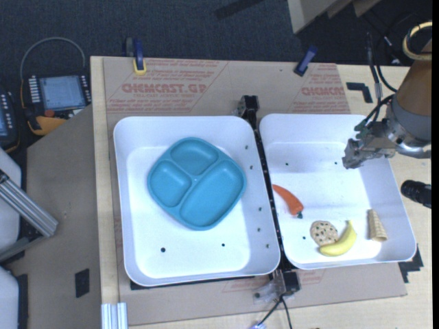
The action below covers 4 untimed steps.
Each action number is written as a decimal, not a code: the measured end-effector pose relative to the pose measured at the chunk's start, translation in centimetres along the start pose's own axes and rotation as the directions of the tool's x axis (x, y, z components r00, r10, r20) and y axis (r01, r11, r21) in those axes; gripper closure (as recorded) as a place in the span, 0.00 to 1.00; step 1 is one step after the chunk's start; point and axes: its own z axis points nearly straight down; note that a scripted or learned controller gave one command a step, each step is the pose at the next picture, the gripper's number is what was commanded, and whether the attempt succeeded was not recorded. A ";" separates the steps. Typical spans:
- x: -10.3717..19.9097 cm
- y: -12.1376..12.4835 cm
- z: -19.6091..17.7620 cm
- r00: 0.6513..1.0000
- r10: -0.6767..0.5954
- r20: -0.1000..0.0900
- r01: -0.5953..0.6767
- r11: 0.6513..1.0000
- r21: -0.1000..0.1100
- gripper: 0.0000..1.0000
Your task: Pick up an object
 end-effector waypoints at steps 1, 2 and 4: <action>4.8 2.6 1.0 1.000 0.000 -0.001 0.000 1.000 0.000 1.00; 10.1 4.1 0.9 1.000 0.005 0.000 -0.005 1.000 0.001 1.00; 20.3 10.1 -0.7 1.000 -0.001 -0.002 0.000 1.000 -0.002 1.00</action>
